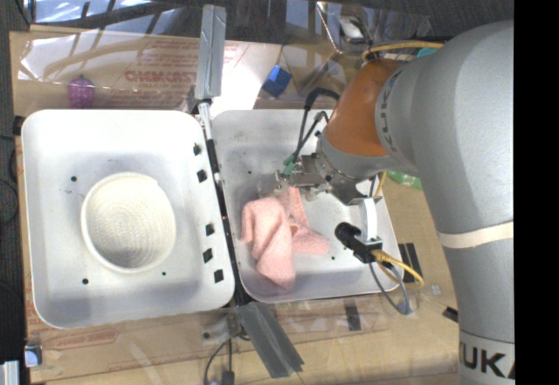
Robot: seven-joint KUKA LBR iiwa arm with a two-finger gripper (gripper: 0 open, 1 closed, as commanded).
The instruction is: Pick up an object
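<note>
The 2 bins (pixel 52 200) are plain white, each dotted with a few small dark holes. In the left bin lies a cream-white bowl (pixel 128 219) with a fine ringed weave pattern. The cloth (pixel 272 239) in the right bin is soft pink, unpatterned. The arm (pixel 454 139) is pale grey with an orange band (pixel 358 117) above the wrist. The counter (pixel 131 65) is tan, bearing faded red lettering, with a purple object (pixel 81 92) and a blue object (pixel 278 80) on it.

Cardboard-topped bench (pixel 52 56) bearing two white bins (pixel 48 226) side by side
</note>
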